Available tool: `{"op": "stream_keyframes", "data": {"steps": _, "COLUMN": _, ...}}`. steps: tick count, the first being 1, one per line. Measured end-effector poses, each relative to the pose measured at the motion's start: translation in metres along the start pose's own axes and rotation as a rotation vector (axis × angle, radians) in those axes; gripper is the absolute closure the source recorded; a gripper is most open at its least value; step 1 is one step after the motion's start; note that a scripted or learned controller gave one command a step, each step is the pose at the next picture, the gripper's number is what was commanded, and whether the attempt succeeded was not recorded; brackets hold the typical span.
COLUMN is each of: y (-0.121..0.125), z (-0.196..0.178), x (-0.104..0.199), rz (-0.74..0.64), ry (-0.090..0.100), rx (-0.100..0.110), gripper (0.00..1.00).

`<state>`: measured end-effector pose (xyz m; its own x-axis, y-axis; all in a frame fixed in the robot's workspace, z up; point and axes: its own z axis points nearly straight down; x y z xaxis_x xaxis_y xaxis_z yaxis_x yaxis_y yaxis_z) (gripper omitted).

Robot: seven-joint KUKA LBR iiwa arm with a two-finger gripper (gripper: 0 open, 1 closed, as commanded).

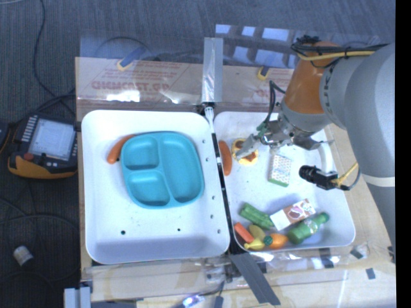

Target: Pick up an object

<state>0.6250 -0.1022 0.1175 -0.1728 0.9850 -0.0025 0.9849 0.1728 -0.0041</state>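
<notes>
**Arm low over the right bin, gripper beside a small yellow-orange toy**

The grey arm (pixel 363 101) comes in from the right of the camera view, its orange band (pixel 307 85) sitting above the wrist. The wrist bends down and leftward into the upper part of the right bin (pixel 343 236). The gripper (pixel 253 145) is low near the bin's upper-left corner, pointing toward the divider between the bins.

The bench carries two shallow white bins side by side. The left bin (pixel 103 236) holds a blue sectioned tray (pixel 162 169), with an orange sausage-shaped toy (pixel 115 151) just beside the tray's upper-left edge. An orange piece (pixel 224 157) lies along the right bin's left wall. A green-and-white patterned packet (pixel 280 170) lies near that bin's middle. Along its lower edge sits a cluster: a green vegetable toy (pixel 256 215), a small white carton (pixel 293 213), a green bottle (pixel 307 228) and some orange and yellow pieces (pixel 263 241). Clear plastic sheeting (pixel 148 82) lies behind the bins, and dark carpet surrounds the bench. A handheld control pendant (pixel 45 145) rests on the floor at left, with cables trailing around it.

A small yellow-orange toy (pixel 247 154) lies at the gripper's tip, touching or just beside it. Whether the jaws are apart or closed cannot be told from here, nor whether the toy sits between them.
</notes>
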Motion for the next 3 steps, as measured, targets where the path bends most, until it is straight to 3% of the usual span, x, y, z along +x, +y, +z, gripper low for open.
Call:
{"op": "stream_keyframes", "data": {"steps": 1, "y": -0.005, "z": 0.028, "x": 0.005, "rz": -0.067, "ry": -0.004, "rx": -0.009, "gripper": 0.0}}
{"op": "stream_keyframes", "data": {"steps": 2, "y": -0.027, "z": 0.027, "x": -0.035, "rz": 0.105, "ry": 0.001, "rx": -0.008, "gripper": 0.0}}
{"op": "stream_keyframes", "data": {"steps": 3, "y": -0.073, "z": 0.028, "x": -0.042, "rz": 0.247, "ry": 0.0, "rx": -0.017, "gripper": 0.0}}
